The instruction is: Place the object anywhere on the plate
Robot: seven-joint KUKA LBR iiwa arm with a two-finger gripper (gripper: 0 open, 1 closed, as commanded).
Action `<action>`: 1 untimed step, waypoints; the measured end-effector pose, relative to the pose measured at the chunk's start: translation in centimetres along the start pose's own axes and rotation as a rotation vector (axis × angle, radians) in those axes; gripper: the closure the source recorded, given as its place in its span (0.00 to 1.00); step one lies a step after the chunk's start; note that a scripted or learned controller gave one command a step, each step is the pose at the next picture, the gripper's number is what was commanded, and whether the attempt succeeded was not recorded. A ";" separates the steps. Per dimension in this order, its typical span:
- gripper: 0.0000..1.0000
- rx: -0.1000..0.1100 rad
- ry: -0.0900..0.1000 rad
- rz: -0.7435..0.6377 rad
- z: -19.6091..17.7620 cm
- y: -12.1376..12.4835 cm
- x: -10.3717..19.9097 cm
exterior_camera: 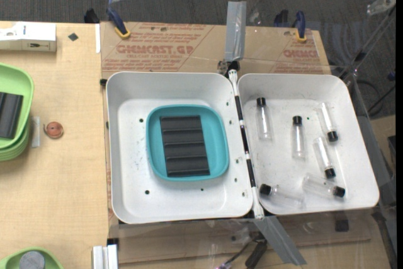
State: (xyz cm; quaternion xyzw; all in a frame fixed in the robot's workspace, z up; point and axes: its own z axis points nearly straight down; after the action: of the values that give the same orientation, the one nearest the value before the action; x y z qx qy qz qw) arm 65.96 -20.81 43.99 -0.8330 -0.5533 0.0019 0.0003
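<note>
Nothing lies on the plate [153,138] yet, so the step in hand is the pick. The plate sits in the left bin [126,135] with a black ridged insert [184,145] in its middle. The objects are clear capped vials, all in the right bin [352,111]. Whether the jaws are wide or narrow cannot be told.

The best target looks like the vial [262,120] nearest the divider, which lies alone. The two vials [322,188] at the near edge seem to touch or overlap, though clear glass on white makes that hard to judge. Set the jaws wide, straddling the vial crosswise at mid-body, with its cap off to one side of them. Close gently, since a round tube may roll out. Lift clear of both rims before crossing to the plate.
</note>
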 end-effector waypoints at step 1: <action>0.00 0.000 0.000 0.000 0.0 0.0 0.0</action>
State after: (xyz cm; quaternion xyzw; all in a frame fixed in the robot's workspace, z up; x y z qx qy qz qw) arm 65.96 -20.81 43.99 -0.8330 -0.5533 0.0019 0.0003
